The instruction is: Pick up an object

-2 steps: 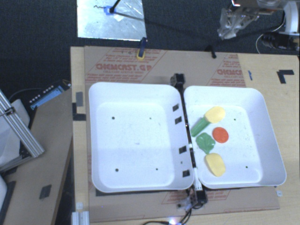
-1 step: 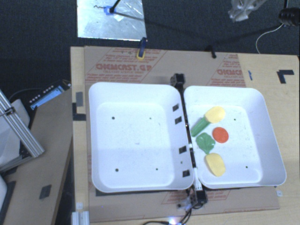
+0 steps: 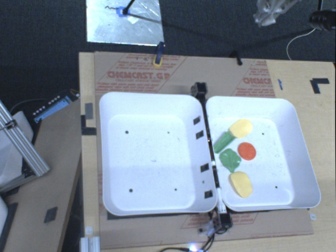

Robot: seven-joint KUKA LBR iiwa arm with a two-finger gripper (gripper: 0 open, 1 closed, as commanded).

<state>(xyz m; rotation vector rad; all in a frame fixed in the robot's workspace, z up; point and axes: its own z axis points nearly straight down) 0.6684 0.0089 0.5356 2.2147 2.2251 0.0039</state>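
**Toys bunched up — we could grab two**

Nearest us lies a yellow piece (image 3: 241, 184), in the right bin (image 3: 302, 140) by its inner wall. Just beside it sit a green block (image 3: 229, 159), an orange disc (image 3: 247, 151), a green stick (image 3: 223, 139) and another yellow piece (image 3: 241, 127) — we might bump them. The left bin (image 3: 113, 109) sits alongside. The gripper (image 3: 269, 9) hangs far off; open or closed, we cannot tell.

We look down from one fixed camera above the bench (image 3: 131, 70), tilted at a slant and set far enough back to take in both white bins (image 3: 157, 101), with the gripper (image 3: 270, 7) at upper right.
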